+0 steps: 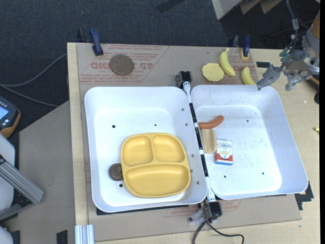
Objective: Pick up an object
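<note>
Grey gripper [278, 80] hangs past the right bin's [284, 117] far corner, fingers apparently apart, empty; sausage [211, 121] and carton [224, 151] sit well inward, so a straight drop risks hitting the rim.

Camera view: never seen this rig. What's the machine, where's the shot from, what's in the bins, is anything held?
The single camera looks down at a slant on a bench carrying two shallow white plastic bins side by side. The machine is a robot arm reaching in from the right; its two-finger gripper hangs above the far right corner of the right bin, fingers spread, with nothing between them.

The left bin holds a yellow three-compartment plastic plate and a brown round disc touching its left edge. The right bin holds an orange toy sausage, a tan block and a small red-and-white carton. Behind the bins on the bench lie two yellow toy bananas, a yellow lumpy piece and another brown disc.
</note>
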### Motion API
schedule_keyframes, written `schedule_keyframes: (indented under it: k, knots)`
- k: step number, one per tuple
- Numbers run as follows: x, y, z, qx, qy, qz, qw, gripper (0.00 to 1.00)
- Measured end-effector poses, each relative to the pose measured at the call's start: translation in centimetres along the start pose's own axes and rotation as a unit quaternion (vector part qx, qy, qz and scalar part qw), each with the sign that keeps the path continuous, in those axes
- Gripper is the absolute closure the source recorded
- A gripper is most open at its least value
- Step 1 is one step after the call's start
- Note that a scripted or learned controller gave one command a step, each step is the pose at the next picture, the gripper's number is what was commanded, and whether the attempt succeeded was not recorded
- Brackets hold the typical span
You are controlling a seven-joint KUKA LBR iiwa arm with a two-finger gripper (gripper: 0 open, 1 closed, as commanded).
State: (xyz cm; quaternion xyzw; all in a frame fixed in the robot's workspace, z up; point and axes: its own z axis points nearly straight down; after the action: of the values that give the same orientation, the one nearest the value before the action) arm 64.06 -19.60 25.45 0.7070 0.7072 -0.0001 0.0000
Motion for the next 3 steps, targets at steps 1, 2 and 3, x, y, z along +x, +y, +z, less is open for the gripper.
schedule_keyframes:
  k: [1, 2, 3]
  knots:
    - [7.1, 1.3, 11.8, 0.005, 0.003, -0.003, 1.0, 0.0]
    - [10.0, -1.4, 17.4, 0.004, 0.002, -0.001, 1.0, 0.0]
    - [9.8, -1.1, 15.9, -0.001, 0.0, 0.0, 1.0, 1.0]
